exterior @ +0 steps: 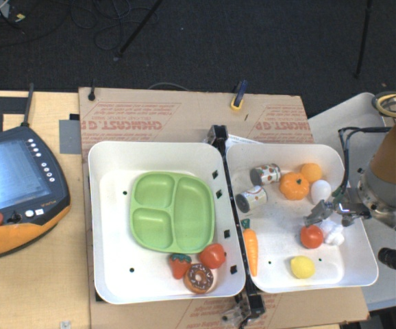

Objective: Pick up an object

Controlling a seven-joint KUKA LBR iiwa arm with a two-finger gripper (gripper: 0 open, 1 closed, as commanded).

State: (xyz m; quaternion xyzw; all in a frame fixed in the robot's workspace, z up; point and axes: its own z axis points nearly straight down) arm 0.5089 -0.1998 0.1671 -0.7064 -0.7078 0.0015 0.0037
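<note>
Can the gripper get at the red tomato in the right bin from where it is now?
Probably yes. The gripper sits just above and right of the tomato, whose top is uncovered. A white object touches its right side and could crowd the jaws; the lemon lies apart.

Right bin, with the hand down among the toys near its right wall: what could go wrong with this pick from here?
1. The hand sits in a crowd: a red tomato, a white egg and a small white piece lie close around it, so it may nudge one or catch two.
2. These toys look round and could roll away.
3. The right bin wall is close, which may hinder the approach.
</note>
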